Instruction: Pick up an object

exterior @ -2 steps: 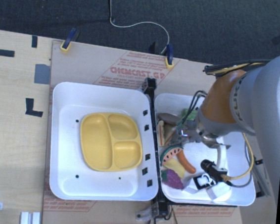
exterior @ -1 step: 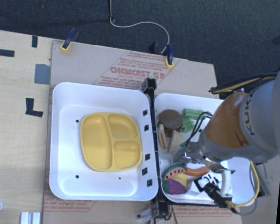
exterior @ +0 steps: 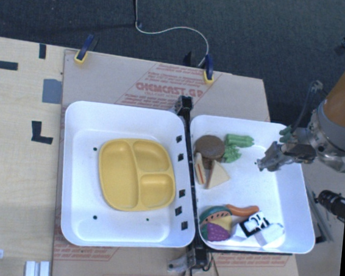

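Toy foods (exterior: 222, 161) lie clustered in the right bin (exterior: 289, 195), along its left side.

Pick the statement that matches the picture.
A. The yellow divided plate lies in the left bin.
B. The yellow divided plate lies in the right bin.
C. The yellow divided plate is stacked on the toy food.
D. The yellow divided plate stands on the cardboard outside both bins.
A: the yellow divided plate lies flat inside the left bin, while the toy food sits in the right bin.
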`<control>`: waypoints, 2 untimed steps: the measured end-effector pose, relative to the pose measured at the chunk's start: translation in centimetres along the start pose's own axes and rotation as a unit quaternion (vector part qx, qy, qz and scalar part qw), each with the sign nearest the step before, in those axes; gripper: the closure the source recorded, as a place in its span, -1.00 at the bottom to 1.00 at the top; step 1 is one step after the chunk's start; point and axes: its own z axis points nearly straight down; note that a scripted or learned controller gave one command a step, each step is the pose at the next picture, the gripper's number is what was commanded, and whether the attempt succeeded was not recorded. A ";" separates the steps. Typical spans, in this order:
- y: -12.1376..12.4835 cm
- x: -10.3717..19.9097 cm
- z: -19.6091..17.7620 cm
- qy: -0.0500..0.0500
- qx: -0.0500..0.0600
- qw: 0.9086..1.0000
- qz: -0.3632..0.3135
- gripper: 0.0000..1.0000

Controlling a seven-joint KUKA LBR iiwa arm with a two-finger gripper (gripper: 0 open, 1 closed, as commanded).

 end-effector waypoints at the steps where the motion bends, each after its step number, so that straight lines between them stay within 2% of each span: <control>1: -0.8 2.3 9.9 0.002 0.013 1.000 0.001 -1.00; 2: -1.0 -3.8 15.9 0.000 0.012 1.000 0.004 -1.00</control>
